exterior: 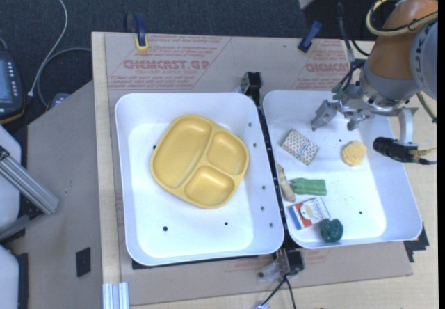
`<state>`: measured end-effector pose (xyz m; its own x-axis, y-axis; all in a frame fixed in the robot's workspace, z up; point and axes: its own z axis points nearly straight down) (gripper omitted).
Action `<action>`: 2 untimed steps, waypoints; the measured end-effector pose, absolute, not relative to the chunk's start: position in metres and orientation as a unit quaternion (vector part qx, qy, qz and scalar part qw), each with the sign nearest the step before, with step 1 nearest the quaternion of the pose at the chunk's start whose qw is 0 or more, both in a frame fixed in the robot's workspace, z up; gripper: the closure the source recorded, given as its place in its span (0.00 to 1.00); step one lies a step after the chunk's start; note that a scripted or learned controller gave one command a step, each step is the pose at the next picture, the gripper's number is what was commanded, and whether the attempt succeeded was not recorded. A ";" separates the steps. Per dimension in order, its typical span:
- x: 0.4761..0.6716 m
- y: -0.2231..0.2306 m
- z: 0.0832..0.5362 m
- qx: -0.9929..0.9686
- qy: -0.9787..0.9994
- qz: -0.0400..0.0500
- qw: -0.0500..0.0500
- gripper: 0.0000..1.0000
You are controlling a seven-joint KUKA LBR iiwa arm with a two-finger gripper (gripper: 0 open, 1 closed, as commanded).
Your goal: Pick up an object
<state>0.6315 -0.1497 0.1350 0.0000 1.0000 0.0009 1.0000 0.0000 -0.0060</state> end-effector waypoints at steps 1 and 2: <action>0.634 -0.150 0.086 -0.708 -0.707 -0.002 -0.003 0.00; 0.633 -0.150 0.096 -0.707 -0.707 -0.001 -0.002 1.00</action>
<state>0.6328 -0.1496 0.0964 0.0000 1.0000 -0.0021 1.0000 0.0000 0.0041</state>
